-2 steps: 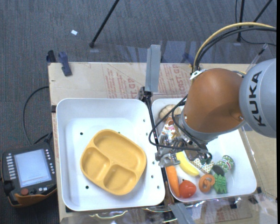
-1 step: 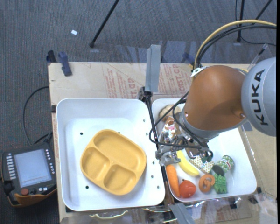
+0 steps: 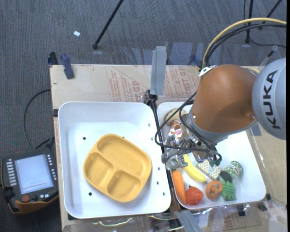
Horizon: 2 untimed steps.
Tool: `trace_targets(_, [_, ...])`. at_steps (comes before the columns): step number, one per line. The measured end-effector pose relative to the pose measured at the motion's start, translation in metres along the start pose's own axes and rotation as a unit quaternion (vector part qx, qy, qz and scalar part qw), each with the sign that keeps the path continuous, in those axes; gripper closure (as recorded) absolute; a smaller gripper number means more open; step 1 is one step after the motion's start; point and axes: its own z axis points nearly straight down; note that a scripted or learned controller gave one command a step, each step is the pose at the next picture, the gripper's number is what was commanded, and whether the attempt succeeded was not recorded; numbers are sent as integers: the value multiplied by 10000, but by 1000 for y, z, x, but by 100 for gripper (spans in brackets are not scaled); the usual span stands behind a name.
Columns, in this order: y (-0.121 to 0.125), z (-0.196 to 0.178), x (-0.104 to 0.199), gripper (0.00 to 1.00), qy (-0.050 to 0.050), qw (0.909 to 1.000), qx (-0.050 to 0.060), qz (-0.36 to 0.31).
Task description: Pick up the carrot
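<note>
Orange and tapered, the carrot (image 3: 179, 186) lies flat on the floor of the right bin (image 3: 257, 187), close against that bin's left wall and running roughly from 12 to 6 o'clock, broad end toward 12. It looks like a moulded plastic toy: probably light, stiff, and smooth enough to slip under a glancing pinch, though unlikely to break. At its 6 o'clock tip it touches or nearly touches a red tomato (image 3: 194, 195). At 2 o'clock from it lies a yellow banana (image 3: 195, 172), near but apparently apart. Farther toward 3 o'clock sit an orange ring-shaped slice (image 3: 214, 189), a green leafy toy (image 3: 228, 189) and a small green-labelled can (image 3: 233, 168), all clear of the carrot.

The hand (image 3: 176, 159) hangs just at the carrot's 12 o'clock end, below the arm's orange band (image 3: 222, 99); whether it is spread wide or drawn narrow cannot be told, since cables and wrist hardware mask it. Nothing is seen held in it.

Judged from this layout, the best hold is across the thicker upper half, squeezing from 9 and 3 o'clock, where the section is fullest and the taper least likely to squirt the toy out. The bin wall at 9 o'clock leaves little room on that side, so a slight angle may be needed.

The left bin (image 3: 72, 129) holds a yellow divided plate (image 3: 117, 166); both bins rest on the table (image 3: 106, 83).
</note>
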Motion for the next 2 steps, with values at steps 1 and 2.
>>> trace_targets(1, [1,-9,-1,100,-6,10000,-5,-8])
trace_targets(2, [1,-8,-1,0,-2,10000,-6,-10])
